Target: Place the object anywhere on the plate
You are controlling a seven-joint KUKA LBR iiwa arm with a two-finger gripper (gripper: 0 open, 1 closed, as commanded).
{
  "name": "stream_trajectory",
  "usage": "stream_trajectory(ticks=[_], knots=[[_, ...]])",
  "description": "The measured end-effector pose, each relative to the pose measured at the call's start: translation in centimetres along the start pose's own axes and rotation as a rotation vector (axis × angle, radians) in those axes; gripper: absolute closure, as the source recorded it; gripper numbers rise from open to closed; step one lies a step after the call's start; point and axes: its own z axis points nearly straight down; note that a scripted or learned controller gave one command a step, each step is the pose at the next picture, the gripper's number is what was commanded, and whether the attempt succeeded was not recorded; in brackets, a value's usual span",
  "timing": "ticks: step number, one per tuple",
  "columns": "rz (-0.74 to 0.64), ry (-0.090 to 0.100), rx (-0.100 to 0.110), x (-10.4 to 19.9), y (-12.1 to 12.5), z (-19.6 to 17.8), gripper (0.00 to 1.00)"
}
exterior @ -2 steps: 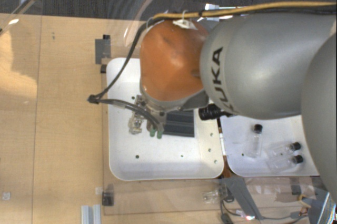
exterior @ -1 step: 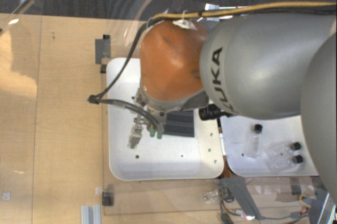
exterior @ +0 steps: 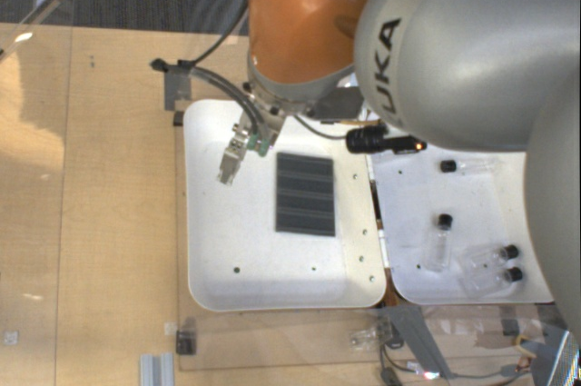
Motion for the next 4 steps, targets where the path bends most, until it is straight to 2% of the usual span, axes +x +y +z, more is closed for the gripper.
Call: stream_trajectory(ticks=[1,2,3,4], knots=[[0.045,0.006,0.005,5.9,-2.8,12.8,0.00],[0.048,0.001,-0.002,5.6,-2.7,11.6,1.00],[-0.033,0.002,0.002,-4.9,2.3,4.7,1.00],[0.277,0.004,0.006,-5.1,1.3,11.8,1.00]])
